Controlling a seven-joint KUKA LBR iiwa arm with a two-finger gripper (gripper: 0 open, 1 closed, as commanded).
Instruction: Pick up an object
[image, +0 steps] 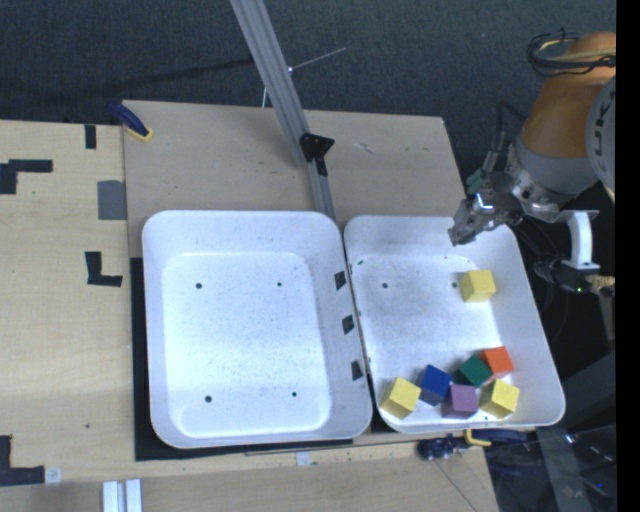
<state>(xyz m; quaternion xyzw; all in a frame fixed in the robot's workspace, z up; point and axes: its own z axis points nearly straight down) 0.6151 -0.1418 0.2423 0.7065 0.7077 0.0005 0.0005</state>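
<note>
The bench (230, 150) is pale wood, scuffed, with black tape marks and a grey patch off to the far left of the gripper (466, 229), and dark carpet (150, 50) beyond its far edge. A slanted metal rail (285, 95) crosses the bench top, ending at a small black clamp (317, 147) left of the gripper.

The gripper hangs over the far right corner of the right bin (400, 300), at the end of the grey arm (565, 120) with its orange band. I cannot tell from here whether it is spread or pressed together (it is small and dark against the rim), and nothing shows in it.

Just below the gripper, toward me, a lone yellow cube (478, 285) sits on the bin floor. Farther down, at the near end of that bin, a cluster lies close together: an orange cube (497, 360), a green cube (474, 372), a blue cube (435, 382), a purple cube (462, 399), and two more yellow ones (402, 396) (503, 398). The left bin (160, 330) lies well off to the gripper's left.
</note>
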